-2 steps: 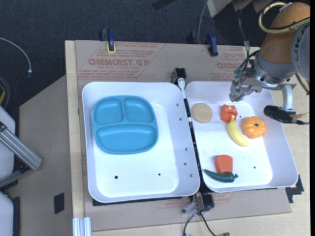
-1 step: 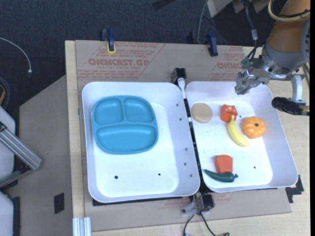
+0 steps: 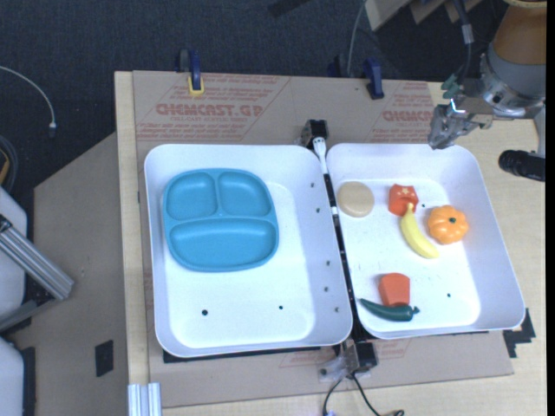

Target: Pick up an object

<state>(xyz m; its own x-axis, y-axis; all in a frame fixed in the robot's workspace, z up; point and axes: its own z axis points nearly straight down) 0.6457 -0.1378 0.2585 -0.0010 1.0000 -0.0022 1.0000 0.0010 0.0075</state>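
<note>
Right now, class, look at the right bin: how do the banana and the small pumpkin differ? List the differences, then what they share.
The banana is yellow; the pumpkin is orange. The banana is long, narrow and slightly curved; the pumpkin is round and squat. The banana lies at a slant, its upper end near a red pepper; the pumpkin sits with its stem up. Both lie in the right bin, side by side.

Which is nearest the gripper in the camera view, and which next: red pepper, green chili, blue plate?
From the gripper, at the right bin's far edge:
1. Red pepper, far part of the right bin.
2. Green chili, near edge of the right bin.
3. Blue plate, in the left bin.
</note>
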